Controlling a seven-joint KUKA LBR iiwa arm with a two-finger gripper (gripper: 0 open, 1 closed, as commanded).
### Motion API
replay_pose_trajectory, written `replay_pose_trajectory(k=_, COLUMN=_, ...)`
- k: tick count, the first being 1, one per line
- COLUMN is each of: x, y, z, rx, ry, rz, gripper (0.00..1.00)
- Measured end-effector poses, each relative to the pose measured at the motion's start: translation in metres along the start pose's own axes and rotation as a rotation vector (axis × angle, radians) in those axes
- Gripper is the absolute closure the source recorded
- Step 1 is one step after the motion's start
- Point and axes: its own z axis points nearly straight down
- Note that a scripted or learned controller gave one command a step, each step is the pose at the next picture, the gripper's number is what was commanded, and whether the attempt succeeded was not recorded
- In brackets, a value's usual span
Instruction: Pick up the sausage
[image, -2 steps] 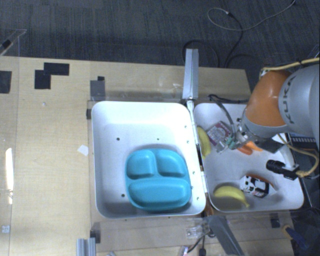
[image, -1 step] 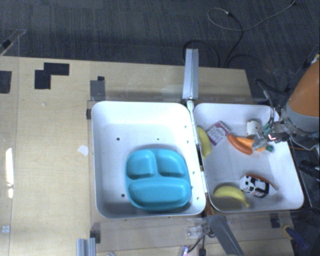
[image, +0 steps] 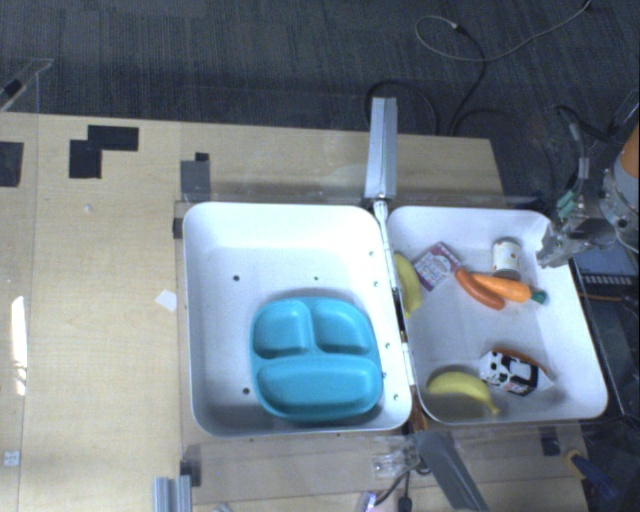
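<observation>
At far right, over the far right corner of the right bin (image: 452, 335): end effector (image: 560, 245), hanging just above the rim, well apart from everything inside. Too small and too blurred to judge how far open; nothing seen in its hold.

Near right of that bin: sausage (image: 516, 357), judged to be the brown curved piece lying flat on the floor, touching the far side of a black-and-white toy (image: 506, 374). Identification uncertain at this size. Crowded on one side by the toy, hence probably best approached from the far side.

Centre of same bin: carrot (image: 495, 289), orange with a green tip, lying crosswise between end effector and sausage. Just beyond it, a small pale can (image: 507, 254), seemingly upright. Left of the carrot, a small printed packet (image: 436, 265), flat.

Against the left wall: banana (image: 405, 282), lying along the wall. Near left corner: second yellow fruit (image: 461, 389), beside the toy.

Left bin (image: 215, 300): blue divided tray (image: 316, 360), set towards the near side, compartments bare; no part in the task.

Under both bins: pale wooden tabletop (image: 100, 320), bins side by side, touching along a shared middle edge.

Status, as a judgement: pick not yet begun; a reach towards the near side and a descent past the carrot called for. Risk: closing on the toy instead.
</observation>
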Motion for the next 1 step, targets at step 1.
replay_pose_trajectory(k=1, x=0.0151, y=-0.0542, z=0.0164, rx=0.005, ry=0.000, rz=0.412, gripper=1.00)
